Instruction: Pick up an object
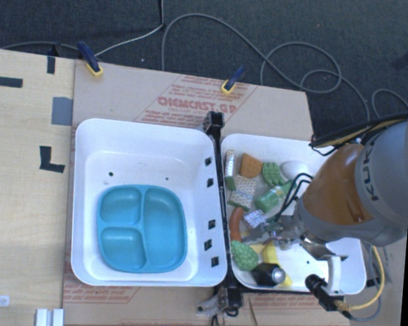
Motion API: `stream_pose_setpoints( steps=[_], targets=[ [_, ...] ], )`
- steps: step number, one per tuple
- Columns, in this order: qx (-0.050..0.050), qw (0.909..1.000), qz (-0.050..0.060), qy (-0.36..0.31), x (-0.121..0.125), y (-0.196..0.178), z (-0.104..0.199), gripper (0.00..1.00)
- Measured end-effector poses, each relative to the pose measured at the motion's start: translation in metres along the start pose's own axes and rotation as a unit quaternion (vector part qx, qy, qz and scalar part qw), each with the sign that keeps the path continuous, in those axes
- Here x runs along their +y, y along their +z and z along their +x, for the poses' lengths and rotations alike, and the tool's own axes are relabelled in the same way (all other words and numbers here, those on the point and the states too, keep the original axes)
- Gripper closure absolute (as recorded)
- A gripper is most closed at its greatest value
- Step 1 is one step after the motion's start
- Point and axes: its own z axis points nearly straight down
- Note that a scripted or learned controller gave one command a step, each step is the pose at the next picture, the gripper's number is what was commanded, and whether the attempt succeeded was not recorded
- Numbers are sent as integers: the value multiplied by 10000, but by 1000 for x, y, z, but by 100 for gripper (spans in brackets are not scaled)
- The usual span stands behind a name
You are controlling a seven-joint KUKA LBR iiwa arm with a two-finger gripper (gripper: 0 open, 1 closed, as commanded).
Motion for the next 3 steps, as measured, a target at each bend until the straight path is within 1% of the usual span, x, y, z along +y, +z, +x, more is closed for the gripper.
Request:
stream_pose_setpoints(
  steps=[1,3],
  targets=[
    [-22,10000,-19,13,0,0,6,0],
    [-19,10000,-22,10,1,0,6,0]
  ],
)
